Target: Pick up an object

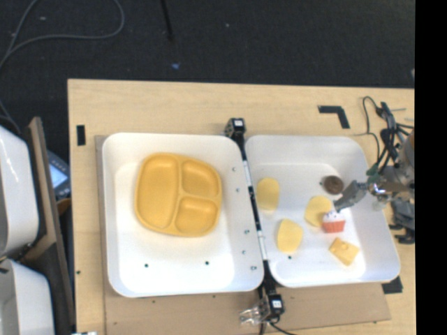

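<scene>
Resting on a pale wooden bench (pixel 174 107), two shallow white bins of smooth, glossy plastic with rounded corners are seen side by side. The left bin (pixel 119 257) is occupied by a yellow divided plate (pixel 178 194), matte and rounded, moulded into three compartments. The right bin (pixel 300 152) is strewn with small pieces. Four of them are yellow: a rounded block (pixel 267 192) near the divider, a soft-edged lump (pixel 289 236) below it, a piece (pixel 318 210) near the middle, and a cheese-like wedge (pixel 343 250), pitted with holes, toward the lower right, its long axis laid diagonally. A small brown round object (pixel 332 184) is set apart above them. A little red and white object (pixel 334 221) is found just beside the middle yellow piece, touching or nearly so. The gripper (pixel 347 199) is reached in from the right at a slant, its grey tip placed directly over the red and white object. Whether anything is grasped cannot be told.
</scene>
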